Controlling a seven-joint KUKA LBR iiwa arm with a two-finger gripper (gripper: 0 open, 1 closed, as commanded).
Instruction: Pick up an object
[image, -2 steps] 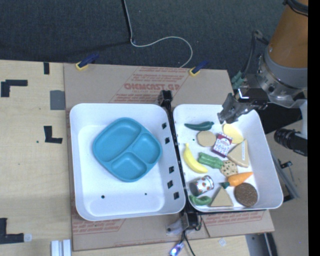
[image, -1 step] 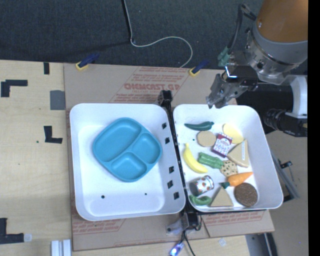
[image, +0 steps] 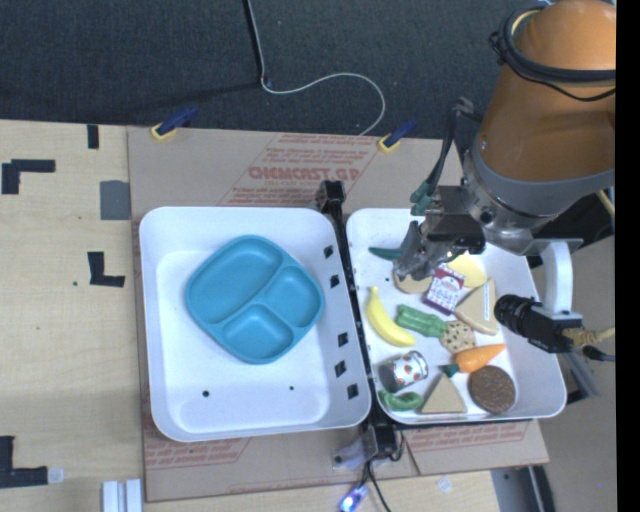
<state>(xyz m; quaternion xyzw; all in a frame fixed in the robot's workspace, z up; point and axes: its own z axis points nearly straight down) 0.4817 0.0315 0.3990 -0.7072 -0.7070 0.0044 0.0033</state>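
Observation:
My gripper (image: 412, 262) hangs low over the upper part of the right bin (image: 545, 402), above a pale round item. Whether anything is between its parts I cannot make out. Below it lie toy foods: a yellow banana (image: 382, 319), a green pepper (image: 422, 322), a purple-and-white packet (image: 445, 290), a pale wedge (image: 482, 305), a speckled cookie (image: 459, 335), an orange carrot (image: 477, 357), a brown round patty (image: 492, 388), a small can (image: 404, 372) and a tan sandwich triangle (image: 444, 397).
The left bin (image: 165, 330) holds a blue divided plate (image: 254, 298). A black divider with clips (image: 342, 300) runs between the bins. The arm's orange band (image: 565, 60) and grey body loom over the right bin's top right. A white cable (image: 320, 85) lies behind the bins.

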